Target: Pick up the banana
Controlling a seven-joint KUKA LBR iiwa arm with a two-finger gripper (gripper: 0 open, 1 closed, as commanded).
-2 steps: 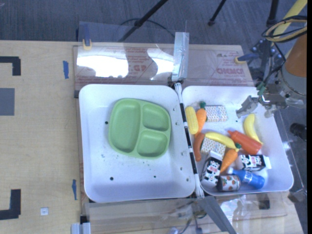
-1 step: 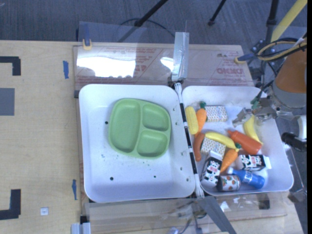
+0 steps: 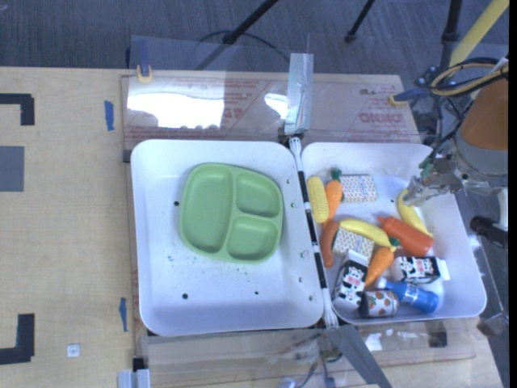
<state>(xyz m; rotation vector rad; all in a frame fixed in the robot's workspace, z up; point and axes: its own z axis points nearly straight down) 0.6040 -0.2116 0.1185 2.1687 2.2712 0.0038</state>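
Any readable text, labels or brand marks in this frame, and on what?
Red print on the clear panel behind the right bin: mirrored, too blurred to read.
Cow-print cartons: markings too small to read.
Wafer packets: no legible text.

Matt green plastic plate (image 3: pixel 230 212) in a glossy white plastic bin (image 3: pixel 153 241); beside it, a smooth glossy plastic banana (image 3: pixel 365 230); pale wood bench (image 3: pixel 60 217).

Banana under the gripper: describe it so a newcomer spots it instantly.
Look in the right bin, at its right side just below the gripper. The banana is the plain yellow curved piece lying there, its lower end against the orange carrot. Unlike the corn cob, it is smooth.
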